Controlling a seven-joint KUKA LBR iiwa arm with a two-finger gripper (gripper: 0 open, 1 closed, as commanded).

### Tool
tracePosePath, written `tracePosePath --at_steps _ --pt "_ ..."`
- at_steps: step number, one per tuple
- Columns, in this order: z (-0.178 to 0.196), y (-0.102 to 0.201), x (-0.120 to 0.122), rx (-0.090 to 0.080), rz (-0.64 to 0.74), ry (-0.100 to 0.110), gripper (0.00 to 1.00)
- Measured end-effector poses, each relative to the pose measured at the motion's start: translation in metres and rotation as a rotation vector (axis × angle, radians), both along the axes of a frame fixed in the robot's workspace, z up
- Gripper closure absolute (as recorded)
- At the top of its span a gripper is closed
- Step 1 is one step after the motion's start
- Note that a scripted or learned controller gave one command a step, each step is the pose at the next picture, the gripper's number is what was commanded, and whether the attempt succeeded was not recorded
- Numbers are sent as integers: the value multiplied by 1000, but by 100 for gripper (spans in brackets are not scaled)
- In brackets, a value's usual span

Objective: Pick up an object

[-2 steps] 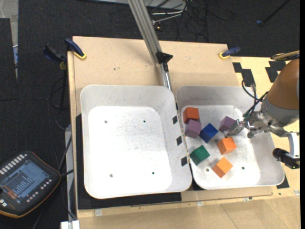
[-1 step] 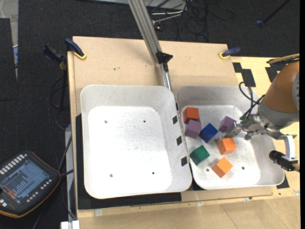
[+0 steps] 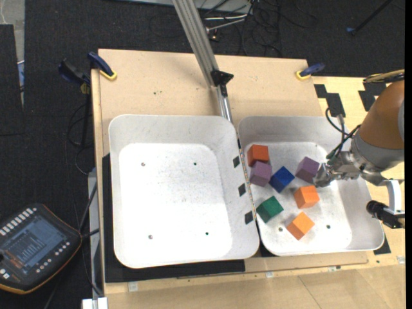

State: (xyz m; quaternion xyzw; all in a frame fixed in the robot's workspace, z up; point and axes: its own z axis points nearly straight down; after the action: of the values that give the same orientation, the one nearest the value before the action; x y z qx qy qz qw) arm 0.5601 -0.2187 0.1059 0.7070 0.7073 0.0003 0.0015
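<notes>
Tan bench (image 3: pixel 167 82), black floor (image 3: pixel 51 18)

Even overhead light, soft shadows, slight blur.

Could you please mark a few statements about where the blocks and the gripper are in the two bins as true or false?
1. All the blocks lie in the right bin. True.
2. The gripper is over the left bin. False: it is over the right bin, by the purple block.
3. The blue block lies between two purple ones. True.
4. There are two green blocks. False: only one green block.
</notes>
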Motion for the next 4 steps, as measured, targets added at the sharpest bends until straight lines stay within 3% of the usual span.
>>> tracePosePath --at_steps 2,3,4 --pt "100 9 11 -1 4 -5 100" --pt "111 9 12 0 2 -1 100" --pt "103 58 18 3 7 3 100"
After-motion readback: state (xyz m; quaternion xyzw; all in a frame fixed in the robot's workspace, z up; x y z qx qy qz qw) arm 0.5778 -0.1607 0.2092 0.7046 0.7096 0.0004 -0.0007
